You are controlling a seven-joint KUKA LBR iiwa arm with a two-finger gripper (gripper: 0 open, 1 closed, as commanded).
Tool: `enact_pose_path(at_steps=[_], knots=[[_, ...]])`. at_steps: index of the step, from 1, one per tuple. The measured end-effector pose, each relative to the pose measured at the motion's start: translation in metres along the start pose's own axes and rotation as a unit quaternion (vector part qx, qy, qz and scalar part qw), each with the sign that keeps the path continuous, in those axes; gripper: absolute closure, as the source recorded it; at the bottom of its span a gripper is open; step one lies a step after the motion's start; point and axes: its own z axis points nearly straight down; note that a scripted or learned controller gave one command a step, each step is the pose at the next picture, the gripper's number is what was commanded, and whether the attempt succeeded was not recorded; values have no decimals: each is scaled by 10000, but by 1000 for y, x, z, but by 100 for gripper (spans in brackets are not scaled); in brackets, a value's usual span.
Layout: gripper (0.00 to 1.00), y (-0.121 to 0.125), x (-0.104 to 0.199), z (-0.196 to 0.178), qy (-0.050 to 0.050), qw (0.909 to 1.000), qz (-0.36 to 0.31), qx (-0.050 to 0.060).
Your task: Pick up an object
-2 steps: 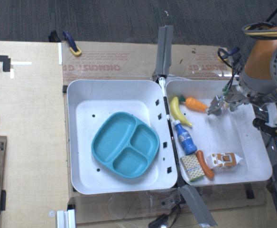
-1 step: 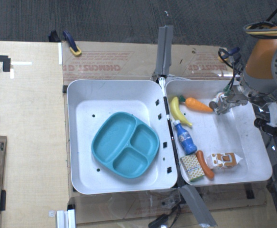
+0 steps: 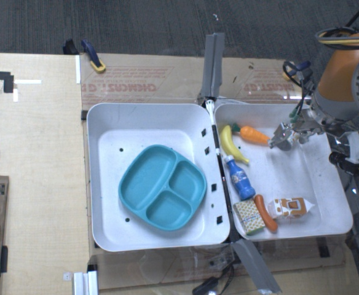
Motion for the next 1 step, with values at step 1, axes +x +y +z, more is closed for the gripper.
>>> enact_pose_path(at_steps=[1], knots=[[100, -2, -1, -4, 8, 10000, -7, 48]])
